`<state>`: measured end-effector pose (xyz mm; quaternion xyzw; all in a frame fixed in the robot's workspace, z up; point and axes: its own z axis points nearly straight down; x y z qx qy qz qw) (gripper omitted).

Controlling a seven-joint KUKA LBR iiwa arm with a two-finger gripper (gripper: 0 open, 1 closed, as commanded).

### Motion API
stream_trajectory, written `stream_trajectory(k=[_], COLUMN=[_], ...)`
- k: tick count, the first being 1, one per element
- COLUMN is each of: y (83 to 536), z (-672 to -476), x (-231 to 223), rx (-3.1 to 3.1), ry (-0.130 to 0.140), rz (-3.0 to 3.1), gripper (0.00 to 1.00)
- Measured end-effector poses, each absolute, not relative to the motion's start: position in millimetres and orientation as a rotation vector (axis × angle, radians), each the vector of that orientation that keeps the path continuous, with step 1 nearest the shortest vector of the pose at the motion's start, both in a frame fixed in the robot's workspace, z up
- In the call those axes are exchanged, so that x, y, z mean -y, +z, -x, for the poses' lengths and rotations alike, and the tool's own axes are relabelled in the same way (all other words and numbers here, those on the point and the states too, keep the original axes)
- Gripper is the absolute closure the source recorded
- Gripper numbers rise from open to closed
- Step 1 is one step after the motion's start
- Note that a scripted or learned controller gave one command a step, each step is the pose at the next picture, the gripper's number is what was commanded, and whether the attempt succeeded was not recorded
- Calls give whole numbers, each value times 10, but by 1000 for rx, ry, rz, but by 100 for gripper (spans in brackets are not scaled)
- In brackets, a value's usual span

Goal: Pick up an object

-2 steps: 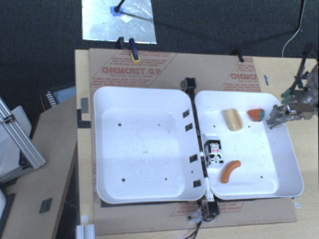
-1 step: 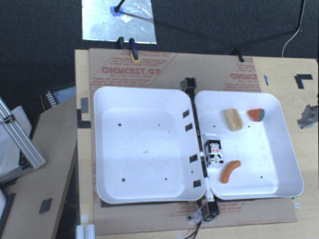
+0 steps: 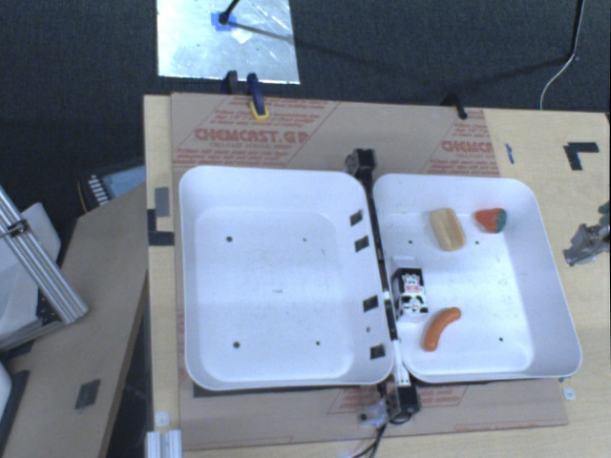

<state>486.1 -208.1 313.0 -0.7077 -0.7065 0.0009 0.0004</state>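
The right bin (image 3: 544,284) holds several small objects. A tan bread-shaped block (image 3: 446,229) lies near its back, with a red and green piece (image 3: 491,219) just to its right. A small black and white box (image 3: 411,292) sits by the bin's left wall. An orange sausage shape (image 3: 440,328) lies in front of that box. A grey part of my gripper (image 3: 586,242) pokes in at the right edge of the camera view, outside the right bin's rim and away from every object.
The left bin (image 3: 200,256) sits beside the right one, joined by a black-clipped divider (image 3: 380,275). Both rest on a cardboard sheet (image 3: 286,132). A metal frame (image 3: 38,265) stands at the far left.
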Motion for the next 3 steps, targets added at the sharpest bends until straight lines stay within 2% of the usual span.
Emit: stream_trajectory(k=[1,3], y=[3265,3236], z=[-4882,-4864], x=[988,2104], rx=[2238,2221], ry=[-7,0], rz=[2207,2230], gripper=[100,100])
